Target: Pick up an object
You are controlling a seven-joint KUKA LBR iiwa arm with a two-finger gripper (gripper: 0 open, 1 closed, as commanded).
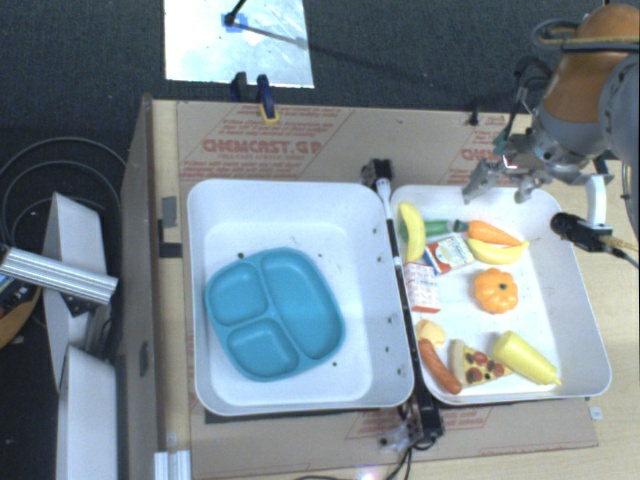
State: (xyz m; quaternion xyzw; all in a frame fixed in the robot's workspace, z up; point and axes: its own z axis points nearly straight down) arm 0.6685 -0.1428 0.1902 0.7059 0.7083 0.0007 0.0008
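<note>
Jaws (505, 181) spread, empty, over far edge of right bin (585, 298). Carrot (492, 234) just below, lying sideways, w/ banana (500, 252) touching it.

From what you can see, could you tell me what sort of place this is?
Probably a robotics lab: a robot arm over two white bins, toy food such as a small pumpkin, and cables on the dark floor.

Bright, even overhead light — the white bins (300, 203) nearly wash out. Glare on the foil sheet (238, 28) at 12 o'clock; slightly soft focus throughout.
</note>
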